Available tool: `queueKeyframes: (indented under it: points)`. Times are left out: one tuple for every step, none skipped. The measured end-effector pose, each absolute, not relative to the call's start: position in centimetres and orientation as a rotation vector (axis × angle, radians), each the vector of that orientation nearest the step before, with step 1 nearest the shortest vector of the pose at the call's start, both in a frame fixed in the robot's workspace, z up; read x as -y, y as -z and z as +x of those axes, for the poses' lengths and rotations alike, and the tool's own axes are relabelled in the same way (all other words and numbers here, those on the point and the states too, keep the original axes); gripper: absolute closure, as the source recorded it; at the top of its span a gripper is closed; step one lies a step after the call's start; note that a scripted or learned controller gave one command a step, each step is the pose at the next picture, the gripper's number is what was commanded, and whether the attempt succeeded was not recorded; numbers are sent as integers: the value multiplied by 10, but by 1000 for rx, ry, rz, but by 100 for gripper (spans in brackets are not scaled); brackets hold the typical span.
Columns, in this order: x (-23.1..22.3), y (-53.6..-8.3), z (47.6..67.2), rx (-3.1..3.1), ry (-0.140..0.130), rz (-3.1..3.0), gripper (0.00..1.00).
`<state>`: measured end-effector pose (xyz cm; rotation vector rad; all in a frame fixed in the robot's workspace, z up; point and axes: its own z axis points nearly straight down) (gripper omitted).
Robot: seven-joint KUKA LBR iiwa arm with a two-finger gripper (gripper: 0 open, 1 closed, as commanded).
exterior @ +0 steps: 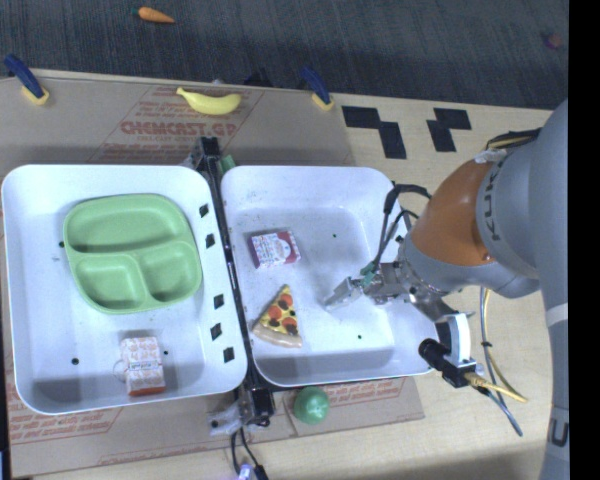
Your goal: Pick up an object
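I am looking down on the claw (342, 294) as it is hanging low in the right bin (380, 353). Its tips are sitting slightly apart with nothing between them. The pizza slice (279, 317) is lying just to the claw's left, apart from it, and the small red-and-white packet (273, 249) is sitting up and to its left, a little farther off.

In my judgement the slice is the nearest target, so I would be shifting left, centring over it, then lowering with the tips spread across its narrow width, since it is lying flat and could slide.

Well left of the claw, the other bin (20, 268) is carrying a green tray (130, 251) and a second packet (141, 363). The counter (410, 128) is wearing cardboard, with a banana (209, 99) far up-left and a green ball (311, 404) down-left.
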<state>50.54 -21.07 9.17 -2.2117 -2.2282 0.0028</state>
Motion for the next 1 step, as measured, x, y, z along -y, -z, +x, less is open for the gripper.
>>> queueKeyframes:
  points:
    - [210,-92,593,2226,1,-2215,0]
